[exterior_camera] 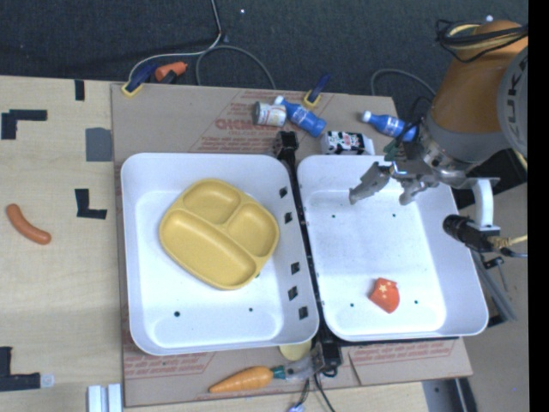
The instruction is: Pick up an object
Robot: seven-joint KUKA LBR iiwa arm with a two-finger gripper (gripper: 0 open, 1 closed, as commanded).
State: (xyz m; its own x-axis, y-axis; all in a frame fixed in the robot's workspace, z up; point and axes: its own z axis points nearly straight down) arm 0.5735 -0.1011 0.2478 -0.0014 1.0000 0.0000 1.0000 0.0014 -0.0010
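Observation:
A small red object (pixel 384 294) lies near the front of the right bin (pixel 343 316). A yellow divided plate (pixel 220 232) rests in the left bin (pixel 146 316). My gripper (pixel 383 188) hangs over the back part of the right bin, well behind the red object. Its two fingers (pixel 364 184) are spread apart and open, with nothing between them.
Blue and white bottles (pixel 292 114) lie on the cardboard behind the bins, another (pixel 386 125) by the arm. A toy carrot (pixel 242 379) sits in front of the bins. A sausage (pixel 27 224) lies on the bench at far left. Black clips line the wall between the bins.

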